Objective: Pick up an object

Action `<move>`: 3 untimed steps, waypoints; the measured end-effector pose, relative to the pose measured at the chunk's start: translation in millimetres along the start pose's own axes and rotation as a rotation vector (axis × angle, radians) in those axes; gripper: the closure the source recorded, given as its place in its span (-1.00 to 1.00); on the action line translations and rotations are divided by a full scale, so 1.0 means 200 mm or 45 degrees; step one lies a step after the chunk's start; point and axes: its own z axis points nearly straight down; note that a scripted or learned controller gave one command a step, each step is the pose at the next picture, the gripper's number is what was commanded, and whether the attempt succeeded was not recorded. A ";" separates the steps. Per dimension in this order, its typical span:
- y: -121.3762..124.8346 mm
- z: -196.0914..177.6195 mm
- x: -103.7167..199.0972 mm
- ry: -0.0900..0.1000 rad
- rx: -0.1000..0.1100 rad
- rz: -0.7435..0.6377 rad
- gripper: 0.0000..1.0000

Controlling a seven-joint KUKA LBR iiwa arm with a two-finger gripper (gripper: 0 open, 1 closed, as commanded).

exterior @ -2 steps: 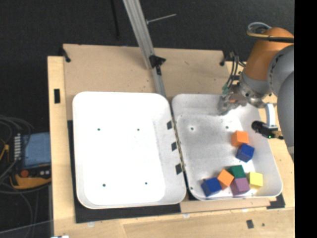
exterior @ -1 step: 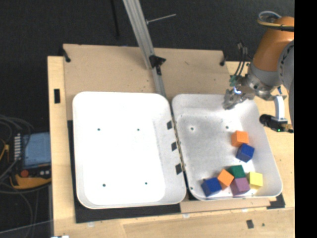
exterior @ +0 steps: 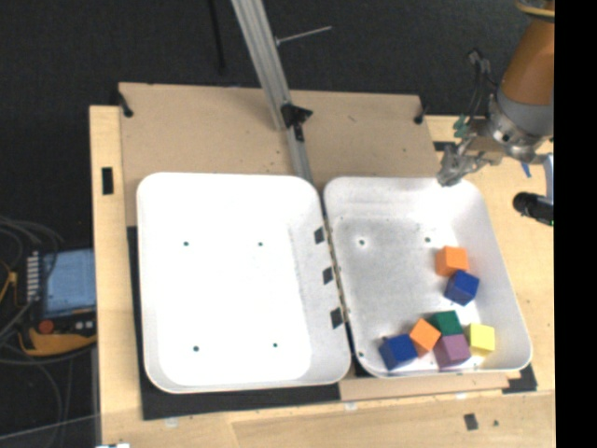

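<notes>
Small coloured cubes, including an orange cube [exterior: 451, 259], lie in the right white bin [exterior: 392, 250]; the claw [exterior: 451, 174] hangs at its far rim, grip state unclear.

Seven small blocks lay in the frame's lower right: orange [exterior: 452, 259] above blue [exterior: 462, 287]; lower, blue [exterior: 398, 351], orange [exterior: 425, 333], green [exterior: 448, 322], purple [exterior: 452, 349], yellow [exterior: 481, 338] clustered.

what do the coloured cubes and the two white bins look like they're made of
The cubes, such as the yellow cube and the purple cube, look like painted wood or foam: flat matte colour, crisp edges, no shine. Which one is unclear. The right bin and left bin look like moulded plastic: smooth white, rounded corners, thin raised rims. The right bin's floor shows grey scuffing.
</notes>
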 end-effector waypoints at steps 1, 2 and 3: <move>0.01 -0.27 -0.01 0.001 0.005 -0.004 1.00; -0.11 -0.26 0.18 0.002 0.011 -0.006 1.00; -0.21 -0.29 0.40 0.005 0.011 -0.007 1.00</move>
